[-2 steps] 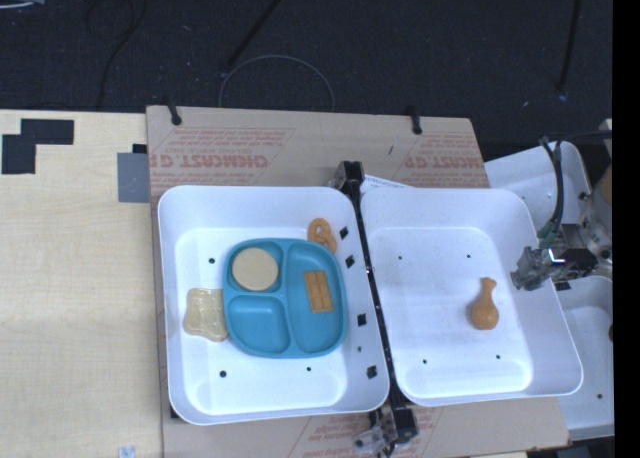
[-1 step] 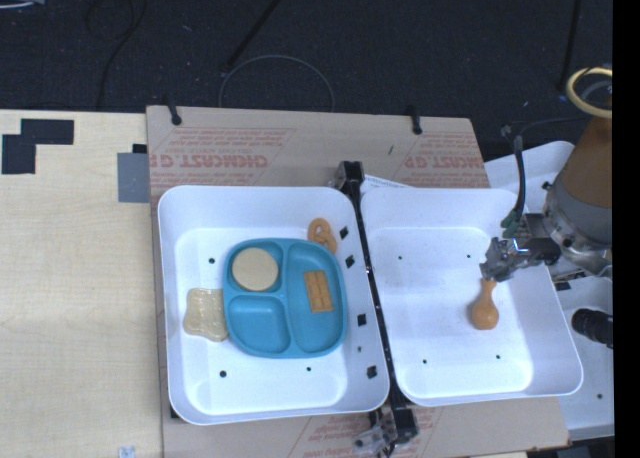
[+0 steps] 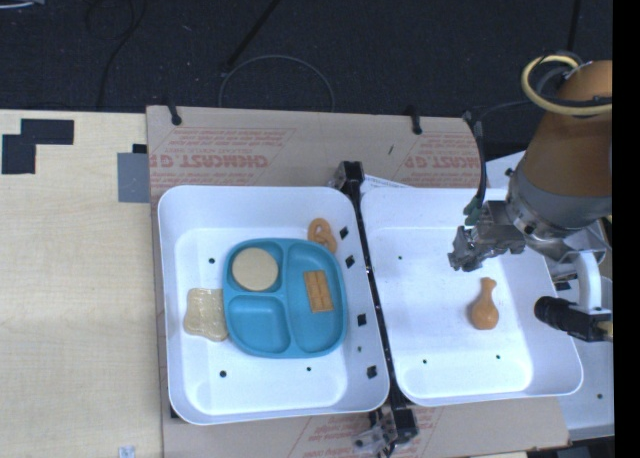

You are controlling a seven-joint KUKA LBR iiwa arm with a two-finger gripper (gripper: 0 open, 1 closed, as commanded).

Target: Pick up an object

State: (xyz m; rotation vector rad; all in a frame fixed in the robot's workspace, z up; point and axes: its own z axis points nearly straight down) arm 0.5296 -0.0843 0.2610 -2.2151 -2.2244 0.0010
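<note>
Camera view puts the dark metal pincer [image 3: 468,251] over the right-hand shallow white bin [image 3: 440,386], poised above its floor; whether it stands wide or narrow I cannot tell. The small tan, pear-shaped plastic object [image 3: 484,306] lies near, below it in the picture. Best to centre over its bulbous end before descending. The left white bin [image 3: 190,386] holds a blue compartmented tray [image 3: 270,331], a pale sponge-like piece [image 3: 205,313] and a brown pretzel-shaped item [image 3: 322,234].
</note>
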